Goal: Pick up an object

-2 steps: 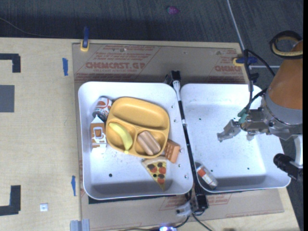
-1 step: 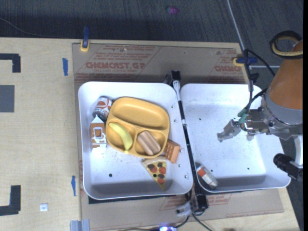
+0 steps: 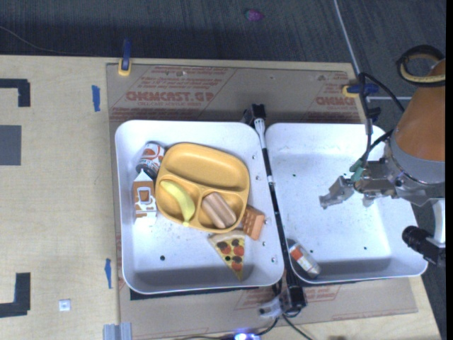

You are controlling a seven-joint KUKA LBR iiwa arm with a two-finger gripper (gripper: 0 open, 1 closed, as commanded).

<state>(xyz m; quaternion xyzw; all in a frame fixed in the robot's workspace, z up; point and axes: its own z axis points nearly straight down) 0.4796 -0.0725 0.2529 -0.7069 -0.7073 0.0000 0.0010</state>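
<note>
Tool [image 3: 331,198] over the right bin [image 3: 333,261], gap between tips too blurry to tell. Small can [image 3: 303,259] near that bin's front left corner. Best: straight down, centred.

The scene is evenly and fairly brightly lit from above. The two white bins [image 3: 322,257] reflect the light softly, with mild glare on their floors and rims. Shadows are short and soft: a faint one lies under the gripper [image 3: 333,197] on the right bin's floor, and the yellow tray [image 3: 202,165] casts a thin dark edge. The floor beyond the worktop [image 3: 56,190] looks dim. Focus is moderate; small print and fine detail are slightly blurred and grainy.
</note>
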